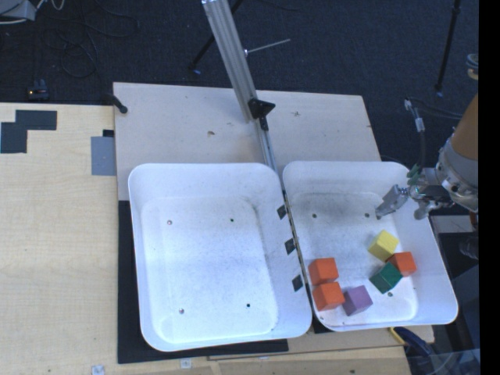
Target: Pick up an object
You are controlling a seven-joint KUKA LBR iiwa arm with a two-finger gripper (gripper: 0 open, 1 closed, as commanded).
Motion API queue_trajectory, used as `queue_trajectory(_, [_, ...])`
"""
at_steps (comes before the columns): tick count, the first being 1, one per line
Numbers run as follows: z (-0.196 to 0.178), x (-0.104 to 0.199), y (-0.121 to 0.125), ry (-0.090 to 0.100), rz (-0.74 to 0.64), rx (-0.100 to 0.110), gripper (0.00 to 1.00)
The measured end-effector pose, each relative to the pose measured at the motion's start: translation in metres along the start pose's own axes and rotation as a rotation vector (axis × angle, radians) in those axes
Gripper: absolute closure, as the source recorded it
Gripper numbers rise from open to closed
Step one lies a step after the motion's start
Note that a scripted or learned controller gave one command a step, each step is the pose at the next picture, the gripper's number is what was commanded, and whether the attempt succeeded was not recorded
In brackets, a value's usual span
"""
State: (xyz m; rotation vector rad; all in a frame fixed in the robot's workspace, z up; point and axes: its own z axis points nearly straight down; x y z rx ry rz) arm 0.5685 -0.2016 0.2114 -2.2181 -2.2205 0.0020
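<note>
The gripper (400, 200) hangs over the far right part of the right bin (344, 180), reaching in from the right; whether its jaws are spread or pressed together cannot be told, and nothing shows between them. Below it, toward the bin's near side, lie the blocks: a yellow block (383, 245), a small orange block (405, 263) touching a green block (385, 278), a purple block (357, 299), and two larger orange blocks (324, 271) by the bin's left wall. The left bin (156, 180) sits just beside it.
</note>
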Motion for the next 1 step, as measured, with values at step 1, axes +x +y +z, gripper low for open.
queue_trajectory(1, [0.0949, -0.0076, -0.0337, 0.002, 0.002, 0.008, 0.00])
